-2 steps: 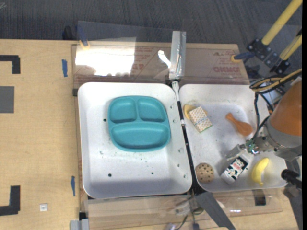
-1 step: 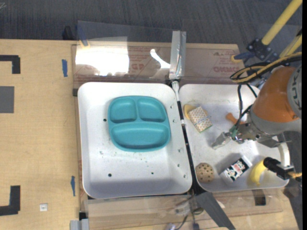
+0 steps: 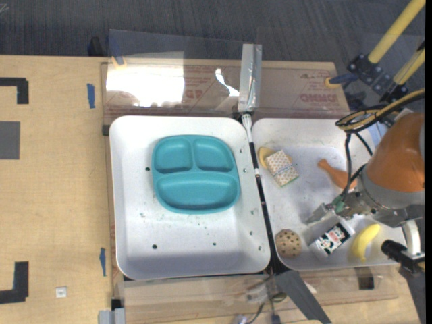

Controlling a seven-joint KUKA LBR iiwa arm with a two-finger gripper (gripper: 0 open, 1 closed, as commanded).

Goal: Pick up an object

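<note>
Table (image 3: 54, 201): pale wood surface, black tape marks far to the tool's left, two white bins side by side.
Left bin (image 3: 135, 241): well left of the tool; carries a teal divided plate (image 3: 196, 173) with three compartments, lying flat near the middle.
Right bin (image 3: 297, 130): the one the tool hangs over.
Patterned block (image 3: 281, 168): small checked packet, up and left of the tool, near the bin's left wall.
Speckled ball (image 3: 288, 242): tan, below and left of the tool, at the bin's front left corner.
Orange piece (image 3: 333, 171): just above the tool, partly behind the arm.
Tool (image 3: 322, 214): low over the bin floor; whether the fingers are apart or together cannot be told.
Black-and-white object (image 3: 333, 239): just below the tool.
Yellow object (image 3: 365, 241): below and right of the tool, near the front wall.
</note>
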